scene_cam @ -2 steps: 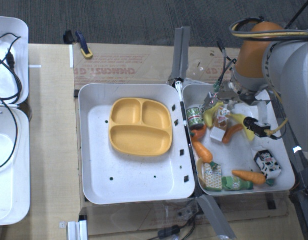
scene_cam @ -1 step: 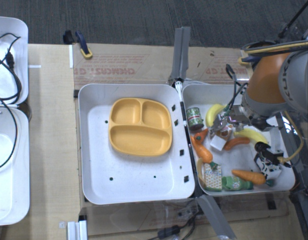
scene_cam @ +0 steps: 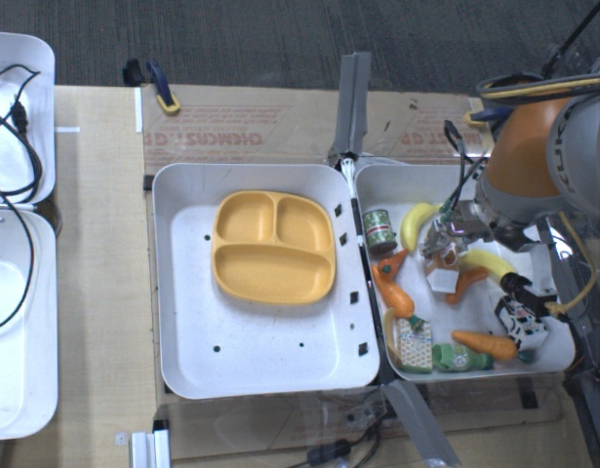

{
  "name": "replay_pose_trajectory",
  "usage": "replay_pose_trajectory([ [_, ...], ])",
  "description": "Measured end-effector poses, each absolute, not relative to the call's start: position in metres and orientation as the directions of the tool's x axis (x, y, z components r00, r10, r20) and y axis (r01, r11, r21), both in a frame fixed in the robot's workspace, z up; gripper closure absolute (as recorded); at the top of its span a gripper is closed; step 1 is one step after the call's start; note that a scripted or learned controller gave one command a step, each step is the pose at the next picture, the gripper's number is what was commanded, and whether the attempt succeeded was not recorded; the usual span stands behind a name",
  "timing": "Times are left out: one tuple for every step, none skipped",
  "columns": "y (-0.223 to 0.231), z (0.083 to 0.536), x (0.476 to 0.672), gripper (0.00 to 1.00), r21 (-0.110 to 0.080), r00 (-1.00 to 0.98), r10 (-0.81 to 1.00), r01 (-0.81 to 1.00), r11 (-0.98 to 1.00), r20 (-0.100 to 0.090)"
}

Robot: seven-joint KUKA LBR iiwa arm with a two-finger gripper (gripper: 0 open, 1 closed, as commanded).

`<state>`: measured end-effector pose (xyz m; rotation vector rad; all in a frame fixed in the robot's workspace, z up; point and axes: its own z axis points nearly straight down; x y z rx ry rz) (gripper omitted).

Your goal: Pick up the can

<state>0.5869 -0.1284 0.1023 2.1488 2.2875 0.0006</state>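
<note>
My gripper (scene_cam: 446, 240) hangs over the right bin (scene_cam: 563, 354), just right of the can (scene_cam: 379, 230); how far it is open, I cannot tell.

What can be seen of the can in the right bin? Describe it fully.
The can is small and cylindrical, with a green label bearing red and white marks and a dull metal-looking top rim. It seems to stand upright, slightly tilted, near the upper left corner of the right bin, close to the wall between the bins. A carrot lies just below it and a banana to its right. The gripper hovers apart from it.
</note>
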Motion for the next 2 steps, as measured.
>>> replay_pose_trajectory([
  [-0.104,0.094,0.529,1.0,0.002,0.243,0.97,0.97,-0.243,0.001],
  [-0.084,0.265,0.538,1.0,-0.001,0.763,0.646,0.646,-0.763,-0.004],
])
